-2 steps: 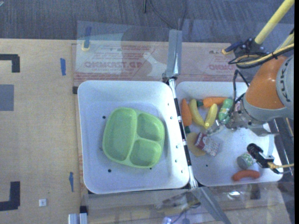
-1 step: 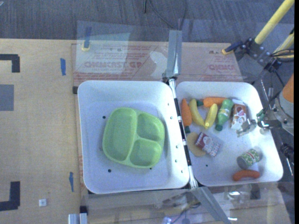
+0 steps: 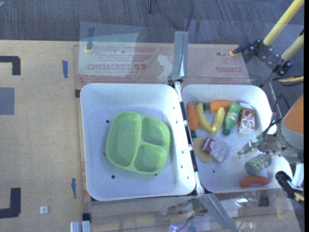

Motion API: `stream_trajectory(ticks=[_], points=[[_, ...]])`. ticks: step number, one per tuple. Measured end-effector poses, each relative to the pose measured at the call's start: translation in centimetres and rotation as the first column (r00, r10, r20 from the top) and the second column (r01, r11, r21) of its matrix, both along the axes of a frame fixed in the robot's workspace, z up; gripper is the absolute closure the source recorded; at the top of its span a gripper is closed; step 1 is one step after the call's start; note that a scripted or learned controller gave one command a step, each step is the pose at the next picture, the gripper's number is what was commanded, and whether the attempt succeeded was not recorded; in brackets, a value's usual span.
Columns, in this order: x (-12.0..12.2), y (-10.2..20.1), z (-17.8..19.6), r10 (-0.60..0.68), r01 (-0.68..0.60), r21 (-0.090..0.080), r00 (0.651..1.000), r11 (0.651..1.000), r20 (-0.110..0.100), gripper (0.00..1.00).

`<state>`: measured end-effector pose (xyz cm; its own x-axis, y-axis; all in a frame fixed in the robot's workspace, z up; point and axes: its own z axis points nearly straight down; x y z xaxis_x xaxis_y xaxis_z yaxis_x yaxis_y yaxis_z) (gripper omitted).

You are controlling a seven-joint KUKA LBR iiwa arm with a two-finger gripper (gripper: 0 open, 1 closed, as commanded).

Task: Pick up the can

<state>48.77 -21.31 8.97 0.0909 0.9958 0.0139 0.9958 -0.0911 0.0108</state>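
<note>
While tool [image 3: 247, 150] hovers—can [image 3: 257, 164] lies just beside.

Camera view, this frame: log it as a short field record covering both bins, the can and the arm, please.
left bin: holds a green divided plate
right bin: carrots, bananas, green bottle, small carton, red packet, sausage, can
can: lying near the bin's right side, above the sausage
pincer: low over the right bin, just above the can
grasp: cannot tell whether the can is held
task status: can not lifted
</note>
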Motion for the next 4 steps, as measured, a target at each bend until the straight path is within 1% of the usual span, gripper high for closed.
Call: stream_trajectory(ticks=[1,2,3,4], points=[[-0.1,-0.6,0.8,-0.006,0.006,-0.013,1.000,1.000,0.002,1.00],[-0.5,1.2,0.0,0.174,-0.174,-0.022,0.985,0.984,-0.002,1.00],[-0.4,1.6,-0.2,0.179,-0.179,-0.017,0.984,0.984,-0.003,0.00],[1.2,-0.6,-0.1,0.376,-0.376,-0.009,0.926,0.926,-0.005,0.00]])
